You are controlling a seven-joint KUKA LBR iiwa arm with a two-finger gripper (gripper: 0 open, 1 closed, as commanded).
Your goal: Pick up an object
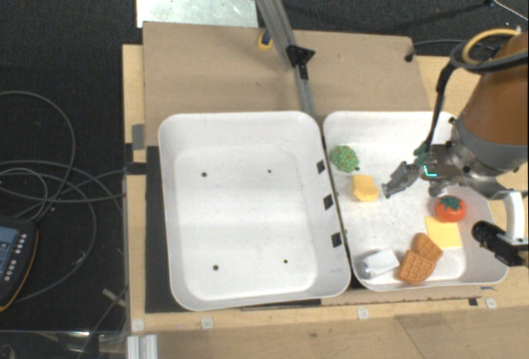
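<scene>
The gripper [395,183] hangs low over the right bin [388,127], its dark fingers pointing left towards a yellow block [365,188] just beside them. Whether those fingers are apart or together, I cannot tell from here; nothing is seen between them. A green broccoli [345,157] lies just beyond the block, towards the far left of the bin. To the right of the gripper sits a tomato [449,208], with a yellow slice [445,232] nearer. At the near edge lie a waffle [418,259] and a white piece [379,263]. The left bin [173,208] adjoins it. A grey pole [273,6] slants across the far side.
</scene>
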